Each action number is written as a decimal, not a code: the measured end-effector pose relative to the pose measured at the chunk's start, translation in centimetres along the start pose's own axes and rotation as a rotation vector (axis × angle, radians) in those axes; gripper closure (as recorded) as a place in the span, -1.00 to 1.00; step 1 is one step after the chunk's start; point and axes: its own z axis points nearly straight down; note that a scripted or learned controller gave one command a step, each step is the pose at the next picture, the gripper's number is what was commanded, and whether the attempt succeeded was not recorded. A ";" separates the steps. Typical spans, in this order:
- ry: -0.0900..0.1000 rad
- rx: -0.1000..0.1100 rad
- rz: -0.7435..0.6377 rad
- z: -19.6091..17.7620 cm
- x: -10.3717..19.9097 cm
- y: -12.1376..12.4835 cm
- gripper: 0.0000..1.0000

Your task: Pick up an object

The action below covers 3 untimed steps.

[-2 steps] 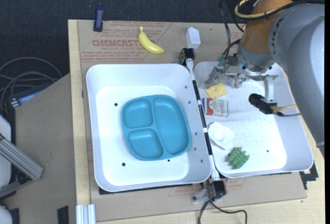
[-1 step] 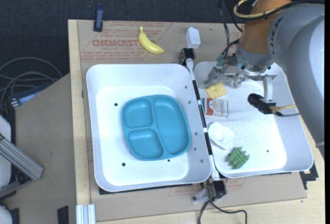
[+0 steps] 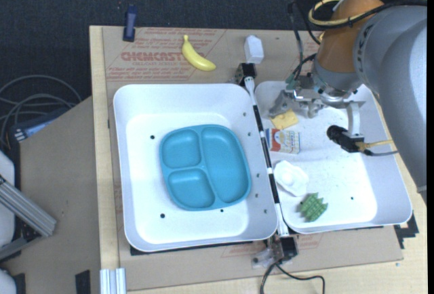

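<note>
The end effector hangs low over the far left corner of the right bin, close to the wall between the two bins; if it is spread or pressed together I cannot tell, and nothing is seen held in it. Just under it a small yellow piece lies on the bin floor. Next to this piece, toward the near side, lies a white packet with red print. Further toward the near side there is a white lump, and after it a green toy near the front wall. The left bin carries a blue tray with three compartments. Behind this bin a banana lies on the tabletop.
</note>
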 end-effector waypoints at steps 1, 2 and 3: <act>0.001 -0.003 -0.001 0.0 0.2 0.6 -1.00; 0.000 -0.003 -0.001 0.0 0.1 0.6 -1.00; 0.000 -0.003 0.000 0.0 -0.7 0.6 -1.00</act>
